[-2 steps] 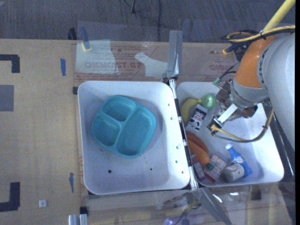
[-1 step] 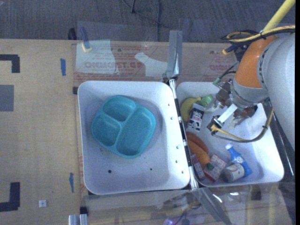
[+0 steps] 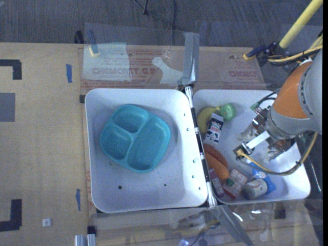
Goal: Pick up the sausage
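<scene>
The KUKA arm (image 3: 300,94) reached in over the right bin (image 3: 296,184), its gripper (image 3: 264,146) hanging above the bin's bare middle floor; whether it was released or clenched could not be told from this angle, and nothing was visibly in its grasp. The sausage (image 3: 216,162), orange-brown and lying lengthwise, rested against that bin's left wall, apart from the gripper. A small black-and-white carton (image 3: 215,128) stood just beyond the sausage's far end, with a banana (image 3: 205,116) and a round green fruit (image 3: 227,110) in the bin's far left corner. A pink packet (image 3: 234,182) and a grey can (image 3: 254,188) lay along the near edge. In the left bin (image 3: 97,188), a blue divided plate (image 3: 136,137) sat near the centre.
</scene>
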